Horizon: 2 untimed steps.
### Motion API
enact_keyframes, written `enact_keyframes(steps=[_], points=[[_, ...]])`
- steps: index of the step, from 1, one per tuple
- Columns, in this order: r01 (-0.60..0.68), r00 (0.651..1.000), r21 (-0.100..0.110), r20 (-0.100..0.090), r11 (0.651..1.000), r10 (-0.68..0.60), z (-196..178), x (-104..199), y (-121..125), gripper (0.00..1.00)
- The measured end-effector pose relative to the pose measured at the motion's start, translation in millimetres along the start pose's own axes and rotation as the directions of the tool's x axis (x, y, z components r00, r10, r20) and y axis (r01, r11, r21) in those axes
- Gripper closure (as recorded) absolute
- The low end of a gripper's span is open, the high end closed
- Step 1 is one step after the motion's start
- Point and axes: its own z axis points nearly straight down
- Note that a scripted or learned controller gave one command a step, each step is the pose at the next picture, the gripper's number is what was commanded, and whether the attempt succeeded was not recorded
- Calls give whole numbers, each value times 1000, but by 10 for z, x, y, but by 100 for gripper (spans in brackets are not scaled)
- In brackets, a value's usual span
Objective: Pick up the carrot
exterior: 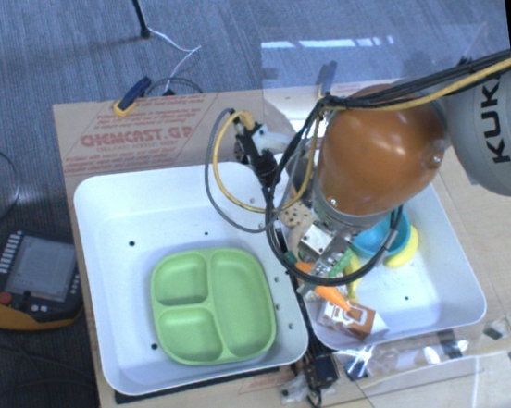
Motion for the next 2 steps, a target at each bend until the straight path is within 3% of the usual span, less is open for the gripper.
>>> enact_keyframes(steps=[1,2], points=[[-3,1000,-2,0,1000,3,6,13,12,0],[-11,1000,-4,-2,1000,11,6,280,587,0]])
